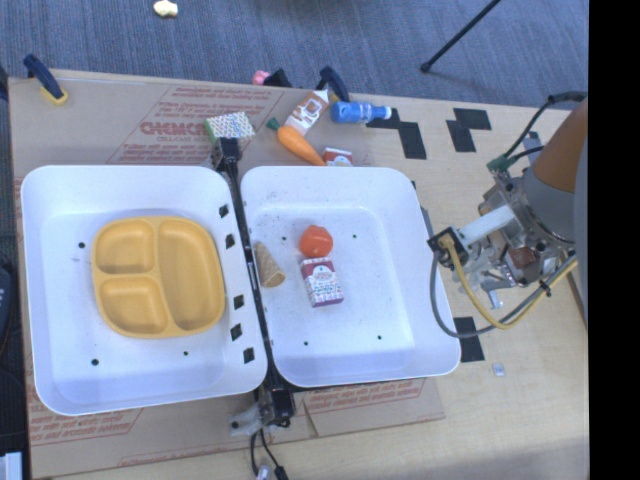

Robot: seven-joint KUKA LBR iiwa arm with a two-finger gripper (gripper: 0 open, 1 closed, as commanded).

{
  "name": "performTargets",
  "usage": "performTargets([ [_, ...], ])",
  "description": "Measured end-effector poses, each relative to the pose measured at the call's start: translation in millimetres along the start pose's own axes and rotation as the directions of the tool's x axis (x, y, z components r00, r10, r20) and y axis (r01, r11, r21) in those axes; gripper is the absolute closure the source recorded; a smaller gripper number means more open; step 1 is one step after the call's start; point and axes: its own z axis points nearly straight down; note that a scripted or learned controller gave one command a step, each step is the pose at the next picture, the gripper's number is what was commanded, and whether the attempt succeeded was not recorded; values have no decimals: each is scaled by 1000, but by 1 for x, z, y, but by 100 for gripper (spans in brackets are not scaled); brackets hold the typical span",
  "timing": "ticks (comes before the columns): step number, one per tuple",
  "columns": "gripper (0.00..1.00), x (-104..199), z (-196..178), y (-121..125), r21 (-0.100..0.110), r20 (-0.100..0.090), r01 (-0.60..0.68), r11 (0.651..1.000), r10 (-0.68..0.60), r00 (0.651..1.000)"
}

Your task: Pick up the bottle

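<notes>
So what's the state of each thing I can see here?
Bottle: lying flat in the right bin, red cap on.
Tomato: just above the bottle's cap.
Cone: on its side by the right bin's left wall.
Yellow divided tray: right way up in the left bin.
Gripper: beside the right bin, holding nothing visible.

Smooth white plastic bins [420, 268], a matt yellow plastic tray [158, 276], on brown cardboard [160, 133].

Slanted overhead view of both bins [40, 268]
</notes>
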Motion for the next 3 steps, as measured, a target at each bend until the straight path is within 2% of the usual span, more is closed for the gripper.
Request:
performTargets([
  [1,100,3,170,-18,4,4,30,1000,-30,1000],
  [2,100,10,76,-45,1,1,-1,1000,1,1000],
  [3,100,-1,105,1,3,2,89,996,-89,996],
])
